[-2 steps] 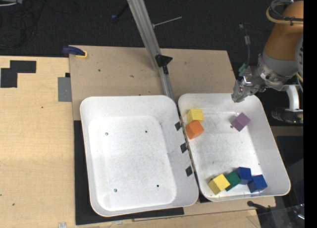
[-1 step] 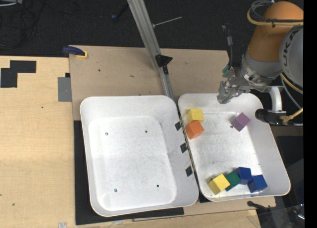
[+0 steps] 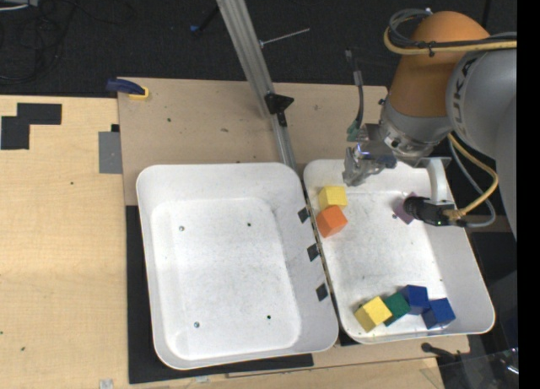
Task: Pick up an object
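Right bin point(image 3: 472, 282): yellow block point(image 3: 332, 197) just left of hand point(image 3: 361, 168) (apart).

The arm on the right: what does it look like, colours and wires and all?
The arm is bulky grey metal with a rounded orange band. Yellowish cables loop over the orange part and down its side. It ends in a small metallic claw.

Grey arm point(image 3: 472, 83) reaching in from right, orange-banded wrist bent downward, gripper point(image 3: 361, 168) lowered

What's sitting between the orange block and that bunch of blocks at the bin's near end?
Nothing: the camera view shows bare white bin floor between the orange block and the cluster.
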Controlling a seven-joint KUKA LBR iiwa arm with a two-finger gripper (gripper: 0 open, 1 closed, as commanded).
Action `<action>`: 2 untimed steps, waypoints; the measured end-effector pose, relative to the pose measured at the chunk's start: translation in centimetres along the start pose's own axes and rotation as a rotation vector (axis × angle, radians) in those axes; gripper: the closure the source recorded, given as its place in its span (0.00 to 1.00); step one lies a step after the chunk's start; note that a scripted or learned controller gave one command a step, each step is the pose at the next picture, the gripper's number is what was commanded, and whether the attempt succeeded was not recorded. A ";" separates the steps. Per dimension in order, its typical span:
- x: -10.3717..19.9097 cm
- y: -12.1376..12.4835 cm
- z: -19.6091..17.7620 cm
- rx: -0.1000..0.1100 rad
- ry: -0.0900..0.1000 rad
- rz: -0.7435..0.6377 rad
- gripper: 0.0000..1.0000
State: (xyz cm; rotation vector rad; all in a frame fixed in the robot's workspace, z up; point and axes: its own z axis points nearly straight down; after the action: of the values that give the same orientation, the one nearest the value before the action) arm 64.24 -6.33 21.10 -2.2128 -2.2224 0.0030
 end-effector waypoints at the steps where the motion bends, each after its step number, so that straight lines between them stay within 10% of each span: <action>1: 4.2 -1.0 -0.3 0.000 0.000 0.001 1.00; 2: 9.6 -1.2 -1.7 -0.004 0.000 0.000 1.00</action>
State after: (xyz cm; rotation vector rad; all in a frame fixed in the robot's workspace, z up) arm 62.96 3.31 22.85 -2.2151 -2.2248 -0.0018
